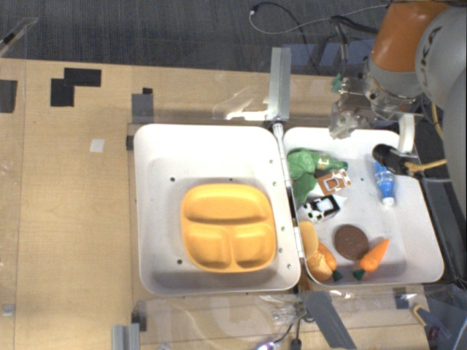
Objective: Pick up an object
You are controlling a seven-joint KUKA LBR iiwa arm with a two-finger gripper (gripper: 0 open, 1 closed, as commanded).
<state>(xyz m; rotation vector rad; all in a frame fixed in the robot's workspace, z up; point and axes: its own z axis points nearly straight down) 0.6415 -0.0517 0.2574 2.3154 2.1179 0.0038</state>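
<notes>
My gripper [343, 125] hangs above the far edge of the right bin [427, 217], with nothing between its fingers that I can see. Below it in that bin lie a green leafy toy [302, 165], a small brown and white box [333, 181], a black and white cow-patterned toy [319, 208], a brown round cookie [351, 241], an orange carrot [373, 256], a bread roll [316, 252] and a blue bottle [384, 181]. The green toy is the nearest thing to the gripper.
The left bin [157, 195] holds a yellow divided tray [228, 224]. A metal divider [288, 195] runs between the two bins. A metal post [279, 86] stands behind them. Black marks lie on the wooden bench at far left.
</notes>
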